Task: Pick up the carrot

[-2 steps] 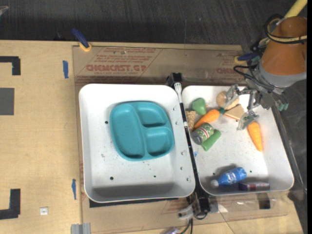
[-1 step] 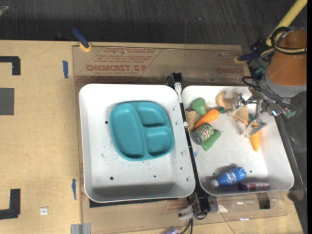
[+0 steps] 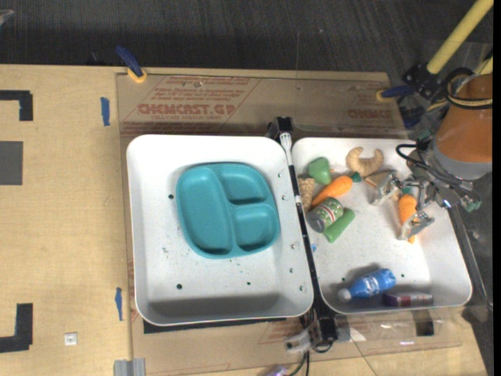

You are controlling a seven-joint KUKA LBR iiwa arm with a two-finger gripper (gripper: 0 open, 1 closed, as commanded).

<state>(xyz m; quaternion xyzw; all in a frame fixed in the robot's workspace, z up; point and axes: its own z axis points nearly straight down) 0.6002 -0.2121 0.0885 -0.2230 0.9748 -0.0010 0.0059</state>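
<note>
Camera view: the tool (image 3: pixel 409 208) grips a small carrot (image 3: pixel 406 207).
It is over the right bin (image 3: pixel 454 272).

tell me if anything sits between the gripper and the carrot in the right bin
Nothing visible does. The gripper is low in the right bin, and a small carrot shows between its fingers. A second, larger carrot lies further left, touching the green can, with bare bin floor between it and the gripper.
</note>
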